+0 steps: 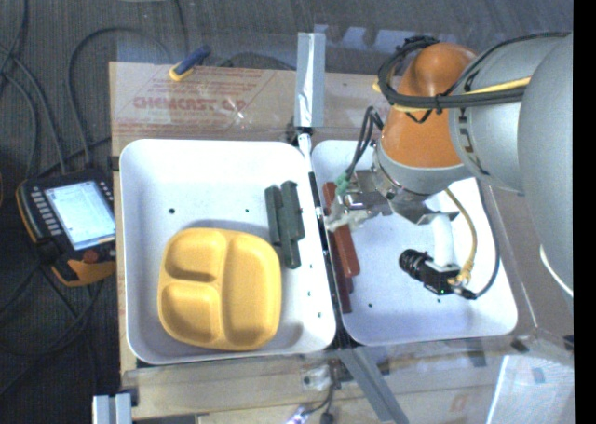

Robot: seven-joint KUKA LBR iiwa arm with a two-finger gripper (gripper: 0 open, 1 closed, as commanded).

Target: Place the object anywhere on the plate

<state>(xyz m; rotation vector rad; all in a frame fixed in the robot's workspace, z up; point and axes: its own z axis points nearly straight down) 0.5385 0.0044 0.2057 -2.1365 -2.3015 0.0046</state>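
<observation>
The claw [346, 211] sits low over the brown stick [345, 254] by the right bin's [484, 310] left wall, probably to grasp it; its opening cannot be told. The plate [222, 287] waits in the left bin [186, 166].

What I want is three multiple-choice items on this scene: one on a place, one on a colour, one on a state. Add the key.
1. The green bar lies in: A the right bin; B the left bin; C the floor.
2. The plate is: A white; B red; C yellow.
3. The plate lies: A face up; B upside down; C on edge.
Key: B, it lies beside the plate inside that bin's walls; C, its whole surface is yellow; A, its compartments show.
</observation>
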